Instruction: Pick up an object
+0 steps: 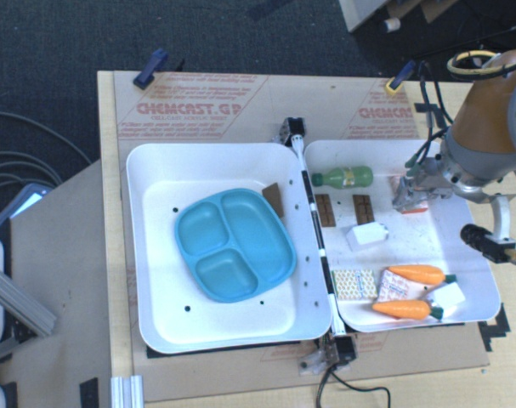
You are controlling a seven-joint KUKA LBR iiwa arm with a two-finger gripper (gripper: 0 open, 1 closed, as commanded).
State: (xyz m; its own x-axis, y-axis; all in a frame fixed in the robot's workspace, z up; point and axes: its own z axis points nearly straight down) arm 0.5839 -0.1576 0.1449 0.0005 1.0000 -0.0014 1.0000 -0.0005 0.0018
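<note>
While the pincer (408,199) hangs low in the right bin (474,253), its spread unreadable, nothing is lifted; carrots (417,274) lie untouched.

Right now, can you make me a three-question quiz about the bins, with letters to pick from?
1. Where is the blue plate?
A. left bin
B. right bin
C. floor

2. How many carrots are in the right bin?
A. one
B. two
C. four

3. How is the green bottle resting?
A. standing up
B. lying on its side
C. hanging from the arm

Answers: 1 A, the plate sits in the left bin. 2 B, one carrot lies above the other carrot near the front edge. 3 B, the bottle lies flat near the bin's back edge.
</note>
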